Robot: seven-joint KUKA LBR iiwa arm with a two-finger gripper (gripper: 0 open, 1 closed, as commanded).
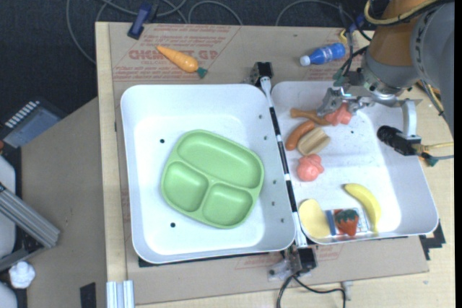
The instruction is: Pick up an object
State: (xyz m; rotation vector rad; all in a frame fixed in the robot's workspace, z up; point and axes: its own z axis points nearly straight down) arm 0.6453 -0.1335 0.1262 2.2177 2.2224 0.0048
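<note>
- Now my arm (404, 32) reaches in over the right bin's (411, 191) far edge, wrist bent down.
- My gripper (339, 106) is closed around a pink toy (341, 115) near the bin's far-left corner.
- Hot dog (307, 135) lies just beside.

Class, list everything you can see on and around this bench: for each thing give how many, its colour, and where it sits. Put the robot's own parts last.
shallow white bins: 2, white, side by side on the bench
green divided plastic plate: 1, green, in the left bin
toy hot dog: 1, tan and orange, right bin, near the divider
pink round toy: 1, pink, right bin, below the hot dog
yellow toy banana: 1, yellow, right bin, front
clear packet with a red item: 1, right bin, front edge
orange toy carrot: 1, bench behind the left bin
blue plastic bottle: 1, bench behind the right bin
hand: 1, grey, over the back of the right bin
</note>
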